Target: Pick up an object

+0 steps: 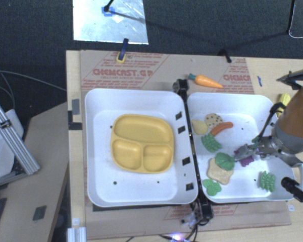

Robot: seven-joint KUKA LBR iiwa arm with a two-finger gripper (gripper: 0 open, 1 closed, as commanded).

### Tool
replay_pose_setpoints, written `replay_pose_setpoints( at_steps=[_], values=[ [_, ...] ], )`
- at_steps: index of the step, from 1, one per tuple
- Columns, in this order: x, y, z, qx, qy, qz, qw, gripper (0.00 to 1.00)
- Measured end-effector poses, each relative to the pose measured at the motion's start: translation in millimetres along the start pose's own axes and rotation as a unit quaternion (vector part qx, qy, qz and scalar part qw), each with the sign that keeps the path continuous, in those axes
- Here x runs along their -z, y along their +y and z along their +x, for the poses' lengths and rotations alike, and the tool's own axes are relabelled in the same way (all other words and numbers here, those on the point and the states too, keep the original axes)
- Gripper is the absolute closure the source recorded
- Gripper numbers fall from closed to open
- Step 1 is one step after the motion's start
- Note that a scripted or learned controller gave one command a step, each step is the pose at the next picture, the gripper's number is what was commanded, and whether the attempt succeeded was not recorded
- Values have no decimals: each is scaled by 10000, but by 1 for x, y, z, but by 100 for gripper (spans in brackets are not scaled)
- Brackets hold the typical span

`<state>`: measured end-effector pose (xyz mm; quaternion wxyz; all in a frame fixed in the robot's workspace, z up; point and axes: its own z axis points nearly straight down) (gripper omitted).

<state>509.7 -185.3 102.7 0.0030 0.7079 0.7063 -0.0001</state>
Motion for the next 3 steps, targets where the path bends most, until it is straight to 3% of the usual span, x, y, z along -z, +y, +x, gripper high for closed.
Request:
replay_pose_setpoints(
  at_steps=[1, 2, 3],
  values=[
    [-19, -25, -13, 2, 22, 27, 10000, 0],
    [8, -8, -22, 27, 11, -2, 10000, 0],
    [-18, 30, -20, 40, 24, 1, 10000, 0]
  ],
)
